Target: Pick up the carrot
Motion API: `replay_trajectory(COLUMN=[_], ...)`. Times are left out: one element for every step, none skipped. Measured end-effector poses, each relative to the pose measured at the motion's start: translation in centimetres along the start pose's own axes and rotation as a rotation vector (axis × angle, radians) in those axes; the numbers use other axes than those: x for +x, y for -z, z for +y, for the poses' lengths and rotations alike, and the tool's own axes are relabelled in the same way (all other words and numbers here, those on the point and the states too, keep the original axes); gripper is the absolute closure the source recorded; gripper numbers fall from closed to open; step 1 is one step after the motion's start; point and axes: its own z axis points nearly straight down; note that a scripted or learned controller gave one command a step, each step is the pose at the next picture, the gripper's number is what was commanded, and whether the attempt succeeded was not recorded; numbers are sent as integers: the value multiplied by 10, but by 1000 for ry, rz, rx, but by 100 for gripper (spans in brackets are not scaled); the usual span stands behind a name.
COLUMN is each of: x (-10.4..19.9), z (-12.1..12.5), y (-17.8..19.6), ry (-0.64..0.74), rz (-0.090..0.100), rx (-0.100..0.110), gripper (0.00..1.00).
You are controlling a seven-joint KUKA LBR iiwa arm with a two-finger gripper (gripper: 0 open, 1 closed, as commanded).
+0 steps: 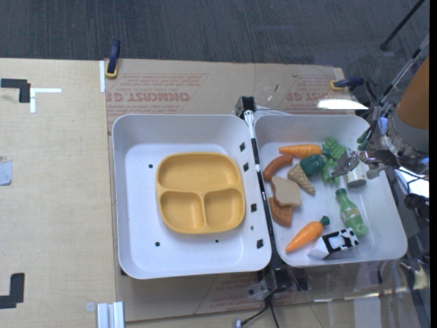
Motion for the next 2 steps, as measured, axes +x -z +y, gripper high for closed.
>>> replay_trajectory(x=[36,35], z=[-54,-51], y=[-117,-108], ry=[33,27], rz=[3,1], rx=[2,-3], gripper=[0,100])
